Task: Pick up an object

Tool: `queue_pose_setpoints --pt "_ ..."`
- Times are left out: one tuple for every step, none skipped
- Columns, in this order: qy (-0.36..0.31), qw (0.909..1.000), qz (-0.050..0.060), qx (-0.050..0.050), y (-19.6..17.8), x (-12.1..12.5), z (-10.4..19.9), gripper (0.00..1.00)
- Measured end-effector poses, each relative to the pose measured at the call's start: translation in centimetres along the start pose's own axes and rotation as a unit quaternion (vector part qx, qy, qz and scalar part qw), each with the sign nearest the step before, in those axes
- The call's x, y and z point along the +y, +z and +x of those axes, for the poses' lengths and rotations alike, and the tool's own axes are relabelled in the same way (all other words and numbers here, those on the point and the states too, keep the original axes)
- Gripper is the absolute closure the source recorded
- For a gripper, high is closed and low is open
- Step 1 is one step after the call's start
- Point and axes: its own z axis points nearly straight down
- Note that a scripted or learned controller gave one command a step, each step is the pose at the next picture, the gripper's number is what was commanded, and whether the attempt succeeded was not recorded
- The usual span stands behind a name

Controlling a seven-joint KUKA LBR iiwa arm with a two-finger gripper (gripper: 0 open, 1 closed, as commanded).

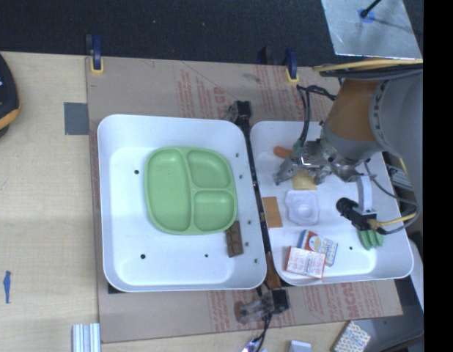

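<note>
Camera view: end effector (307, 169) hangs at 11 o'clock in the right bin (393, 266), spread apart, holding nothing. The likely target, the yellow block (305, 184), lies just at its 6 o'clock, presumably to be straddled.

Two white bins sit side by side. The left bin (109, 196) carries a green divided plate (190, 191) and a small brown block (233, 238) by its right wall. Over the right bin (391, 259) the arm (358, 116) reaches in, its gripper (298, 169) low between an orange piece (283, 152) and a pale yellow lump (306, 182) — just beside both. Nearer me lie a clear cup (302, 210), a brown card (271, 211), a red-and-white packet (312, 254) and a green thing (369, 236).
</note>
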Motion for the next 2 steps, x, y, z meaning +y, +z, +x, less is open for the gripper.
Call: queue_pose_setpoints --pt "-0.002 1.0 -0.006 -0.001 -0.2 5.1 -1.0 0.0" --pt "0.0 1.0 -0.001 0.0 0.0 1.5 -0.1 0.0"
